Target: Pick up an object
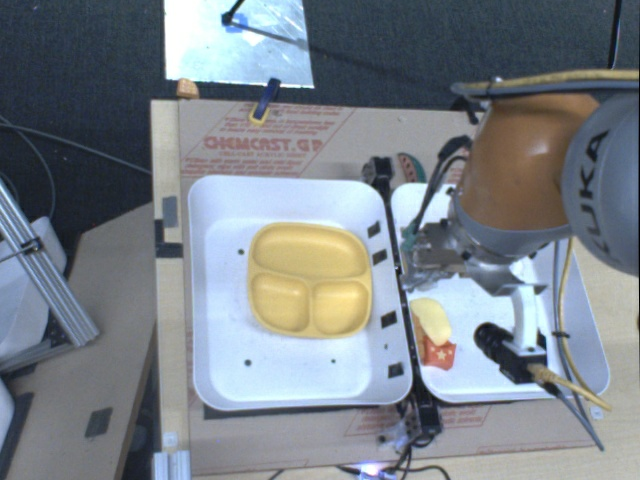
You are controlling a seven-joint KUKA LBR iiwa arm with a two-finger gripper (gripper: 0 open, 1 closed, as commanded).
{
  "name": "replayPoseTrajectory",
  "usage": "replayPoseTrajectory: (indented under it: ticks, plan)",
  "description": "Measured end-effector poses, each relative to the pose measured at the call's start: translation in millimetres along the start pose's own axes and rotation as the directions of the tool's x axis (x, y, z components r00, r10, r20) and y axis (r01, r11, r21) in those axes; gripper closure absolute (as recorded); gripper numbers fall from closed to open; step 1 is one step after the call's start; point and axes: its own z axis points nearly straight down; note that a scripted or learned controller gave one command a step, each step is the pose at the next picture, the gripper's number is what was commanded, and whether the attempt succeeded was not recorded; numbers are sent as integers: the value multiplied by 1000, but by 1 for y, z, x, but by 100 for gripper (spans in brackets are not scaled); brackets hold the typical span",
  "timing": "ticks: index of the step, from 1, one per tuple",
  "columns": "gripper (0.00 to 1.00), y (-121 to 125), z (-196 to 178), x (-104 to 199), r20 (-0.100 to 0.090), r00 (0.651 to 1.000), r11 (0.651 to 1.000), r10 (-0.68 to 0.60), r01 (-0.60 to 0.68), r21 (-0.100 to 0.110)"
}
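Cardboard-lined bench (270, 143); yellow-and-red toy (433, 332) lying near the left wall of the right bin (470, 383), gripper (426, 258) hanging close over it, likely lined up for a grab (grip state: cannot tell)

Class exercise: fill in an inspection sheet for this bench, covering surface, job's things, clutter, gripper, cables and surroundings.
Surface: left bin and right bin, both white, side by side on a printed cardboard sheet.
Job's things: yellow divided plate in the left bin; yellow and red item in the right bin.
Clutter: blue and yellow clip-like thing and small brown piece at the cardboard's far edge.
Gripper: gripper over the right bin, just beyond the yellow and red item; nothing seen held.
Cables: black cable at the wrist.
Surroundings: dark carpet, shiny sheet, metal frame at left.
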Motion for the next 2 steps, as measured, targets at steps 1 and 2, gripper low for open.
replayPoseTrajectory:
  ticks: [1, 2]
  plan:
    - [100, 2, -82, 33, -1, 1000, 1000, 1, -1, -14]
    - [100, 1, -216, 11, -1, 1000, 1000, 6, -6, -23]
